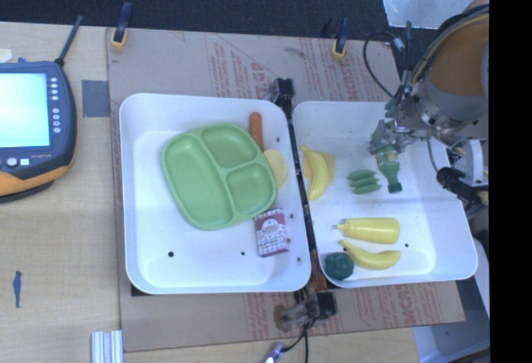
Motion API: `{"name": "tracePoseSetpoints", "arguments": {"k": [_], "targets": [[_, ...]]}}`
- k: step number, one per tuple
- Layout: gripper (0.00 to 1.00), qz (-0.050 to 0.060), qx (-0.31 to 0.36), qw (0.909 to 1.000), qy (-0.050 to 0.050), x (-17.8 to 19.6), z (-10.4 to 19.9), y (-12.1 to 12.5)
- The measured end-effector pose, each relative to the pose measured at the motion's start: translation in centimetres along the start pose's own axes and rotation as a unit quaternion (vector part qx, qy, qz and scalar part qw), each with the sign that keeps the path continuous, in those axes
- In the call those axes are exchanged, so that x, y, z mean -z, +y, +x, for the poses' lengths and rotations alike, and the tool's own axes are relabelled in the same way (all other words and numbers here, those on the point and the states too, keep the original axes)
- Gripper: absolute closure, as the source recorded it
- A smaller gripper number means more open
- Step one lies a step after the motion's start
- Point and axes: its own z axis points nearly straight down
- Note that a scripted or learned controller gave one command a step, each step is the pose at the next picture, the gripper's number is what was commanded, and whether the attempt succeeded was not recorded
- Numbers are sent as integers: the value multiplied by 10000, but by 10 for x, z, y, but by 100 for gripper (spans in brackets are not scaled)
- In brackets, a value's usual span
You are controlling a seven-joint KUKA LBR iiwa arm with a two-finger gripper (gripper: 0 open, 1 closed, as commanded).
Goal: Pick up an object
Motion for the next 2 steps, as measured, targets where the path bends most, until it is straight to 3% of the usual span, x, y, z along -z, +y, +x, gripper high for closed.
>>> {"name": "tracePoseSetpoints", "arguments": {"k": [1,2], "targets": [[100,-3,-8,10000,3,25,63,29],[100,9,-2,10000,-4,24,113,1]]}}
